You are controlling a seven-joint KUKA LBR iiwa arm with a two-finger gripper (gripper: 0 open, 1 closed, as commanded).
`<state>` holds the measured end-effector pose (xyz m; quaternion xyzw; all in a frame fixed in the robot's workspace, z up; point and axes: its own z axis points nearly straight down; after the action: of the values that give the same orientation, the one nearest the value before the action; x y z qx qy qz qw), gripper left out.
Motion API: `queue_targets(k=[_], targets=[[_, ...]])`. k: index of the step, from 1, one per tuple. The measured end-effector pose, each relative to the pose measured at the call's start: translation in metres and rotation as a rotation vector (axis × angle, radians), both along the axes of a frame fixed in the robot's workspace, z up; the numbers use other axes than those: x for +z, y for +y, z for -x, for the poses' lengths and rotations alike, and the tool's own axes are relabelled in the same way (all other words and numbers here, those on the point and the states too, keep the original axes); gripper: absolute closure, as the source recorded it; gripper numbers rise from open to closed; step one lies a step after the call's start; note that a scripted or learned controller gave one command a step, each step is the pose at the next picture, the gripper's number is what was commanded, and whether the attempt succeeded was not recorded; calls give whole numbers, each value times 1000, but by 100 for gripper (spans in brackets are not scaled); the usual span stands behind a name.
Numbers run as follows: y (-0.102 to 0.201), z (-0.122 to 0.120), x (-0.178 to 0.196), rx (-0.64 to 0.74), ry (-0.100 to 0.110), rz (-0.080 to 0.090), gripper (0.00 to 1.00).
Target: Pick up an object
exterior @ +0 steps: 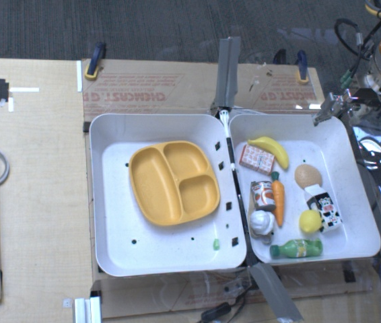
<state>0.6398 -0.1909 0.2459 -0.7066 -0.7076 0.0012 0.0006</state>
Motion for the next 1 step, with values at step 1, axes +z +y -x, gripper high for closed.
queue_targets(k=[1], targets=[[51,-19,-127,143,-1,0,0]])
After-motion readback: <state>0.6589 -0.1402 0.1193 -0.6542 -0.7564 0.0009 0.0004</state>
